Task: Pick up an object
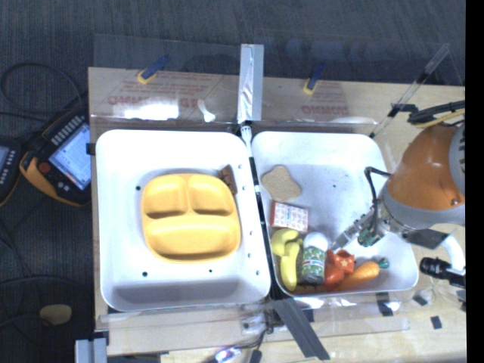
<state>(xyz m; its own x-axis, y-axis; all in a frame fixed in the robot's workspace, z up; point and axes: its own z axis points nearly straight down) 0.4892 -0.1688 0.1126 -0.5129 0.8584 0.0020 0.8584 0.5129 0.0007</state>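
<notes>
The right bin (pixel 333 165) holds several items. A tan bread slice (pixel 280 181) lies near its back left, with a red-and-white packet (pixel 289 215) just in front of it. Along the front wall sit a yellow banana (pixel 284 253), a green-labelled can (pixel 311 262), a red pepper (pixel 339 265) and an orange carrot (pixel 364 271). My gripper (pixel 363 234) hangs low over the bin's right half, just above and behind the carrot and to the right of the can's white top. Nothing is seen held in it.
The left bin (pixel 121 157) holds a yellow divided tray (pixel 190 215) with a small brown item (pixel 226 176) at its back right corner. The arm's orange band (pixel 427 174) overhangs the right bin's right wall. A handheld pendant (pixel 64 161) lies left of the bench.
</notes>
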